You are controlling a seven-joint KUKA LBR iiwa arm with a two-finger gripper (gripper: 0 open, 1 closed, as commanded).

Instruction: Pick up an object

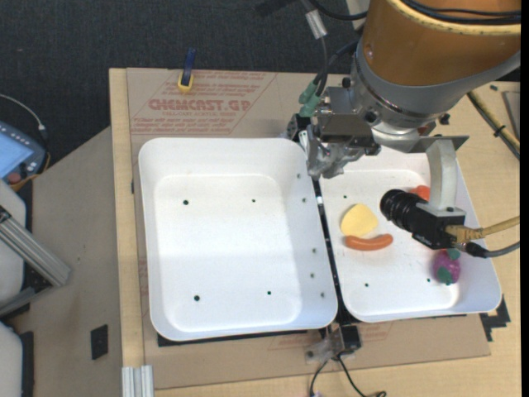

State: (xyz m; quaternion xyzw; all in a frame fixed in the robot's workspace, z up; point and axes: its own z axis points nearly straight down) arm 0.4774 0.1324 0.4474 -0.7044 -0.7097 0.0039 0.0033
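Yellow piece [359, 219], orange sausage [368, 241] and purple toy [448, 265] share the right bin [397, 300].

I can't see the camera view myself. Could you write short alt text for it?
A grey and orange robot arm reaches in from the right, its tool hanging over the inner edge of the right white bin. That bin holds a yellow piece, an orange sausage-shaped toy and a purple and green toy. The left white bin sits beside it on a cardboard sheet.

The grey arm's end effector [324, 162] hangs low, pointing downward.
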